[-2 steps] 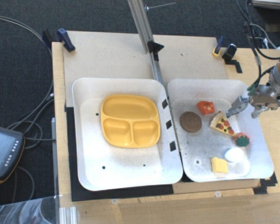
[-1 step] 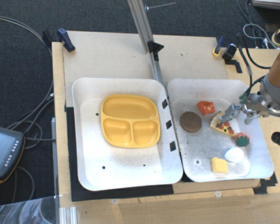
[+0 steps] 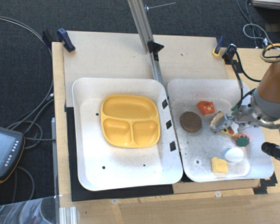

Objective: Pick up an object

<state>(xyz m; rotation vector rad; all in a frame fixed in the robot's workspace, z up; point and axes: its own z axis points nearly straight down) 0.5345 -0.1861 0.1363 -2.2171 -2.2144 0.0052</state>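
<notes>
Camera view: gripper (image 3: 222, 123) low in the right bin (image 3: 196, 90), among five small objects

Finger spread cannot be told. A brown disc (image 3: 191, 122) lies just left of it, a red piece (image 3: 206, 107) above-left, a green-and-orange piece (image 3: 241, 139) just right, a white ball (image 3: 234, 154) touching a yellow block (image 3: 219, 165) near the front rim. The left bin (image 3: 91, 171) holds one yellow divided tray (image 3: 129, 120), bare floor around it

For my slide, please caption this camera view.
Gripper low in right bin among small objects; yellow tray in left bin.
</notes>
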